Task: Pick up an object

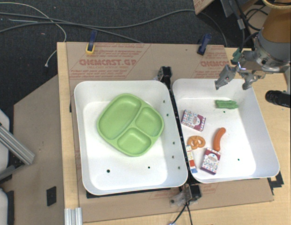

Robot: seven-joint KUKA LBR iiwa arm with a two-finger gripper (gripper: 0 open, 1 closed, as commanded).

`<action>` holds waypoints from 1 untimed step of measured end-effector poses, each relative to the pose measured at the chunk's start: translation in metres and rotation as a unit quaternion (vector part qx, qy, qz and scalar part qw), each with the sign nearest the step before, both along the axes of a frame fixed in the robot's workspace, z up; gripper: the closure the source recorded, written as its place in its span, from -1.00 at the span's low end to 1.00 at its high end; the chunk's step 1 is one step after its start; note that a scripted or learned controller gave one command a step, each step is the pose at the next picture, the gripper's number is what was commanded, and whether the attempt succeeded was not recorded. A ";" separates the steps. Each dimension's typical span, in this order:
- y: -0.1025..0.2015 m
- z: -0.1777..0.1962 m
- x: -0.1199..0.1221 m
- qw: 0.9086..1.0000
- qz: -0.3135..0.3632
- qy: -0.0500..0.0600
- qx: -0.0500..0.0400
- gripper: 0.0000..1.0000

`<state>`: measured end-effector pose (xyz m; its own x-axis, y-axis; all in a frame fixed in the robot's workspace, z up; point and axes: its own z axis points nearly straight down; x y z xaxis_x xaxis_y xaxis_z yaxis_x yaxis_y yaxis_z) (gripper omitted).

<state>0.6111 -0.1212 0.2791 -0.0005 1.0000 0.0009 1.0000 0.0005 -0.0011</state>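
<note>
My gripper hangs open above the far edge of the right bin, its two grey fingers spread with nothing between them. Just below it lies a small green pea pod. Further toward the front of that bin sit a pink-and-white carton, an orange sausage, a pretzel, a second small carton and a thin packet by the bin's left wall.
The left bin holds a green three-compartment plate. Blue clamps hold the cardboard sheet under both bins at the back. A black clip sits between the bins.
</note>
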 end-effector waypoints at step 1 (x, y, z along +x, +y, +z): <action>0.000 0.000 0.000 1.000 0.000 0.000 0.000 -1.00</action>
<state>0.6112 -0.1212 0.2793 -0.0006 1.0000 0.0009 1.0000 0.0006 -0.0009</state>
